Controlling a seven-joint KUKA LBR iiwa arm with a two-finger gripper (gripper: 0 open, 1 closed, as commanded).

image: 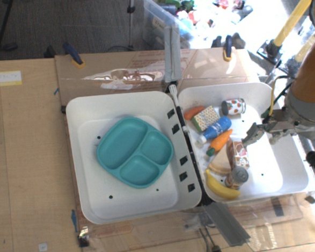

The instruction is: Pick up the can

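The arm reaches in from the right, orange band up by the edge, and its pincer [253, 134] hangs low over the right bin [289, 167], out on bare white floor just right of the pile of stuff. Can't tell if the pincer is wide or narrow, it's too small and dark.

The tabletop [25, 159] is plain tan board with two white bins side by side. The left bin [82, 122] has a teal divided plate [135, 157] in it. Past the bins there's a clear tub [160, 9] full of colourful clutter.

The can [233, 107] lies on its side near the right bin's far wall, white with red spots and a dark end. It's well apart from the pincer, with a blue bottle [218, 128] and a carrot [220, 141] just in front of it.
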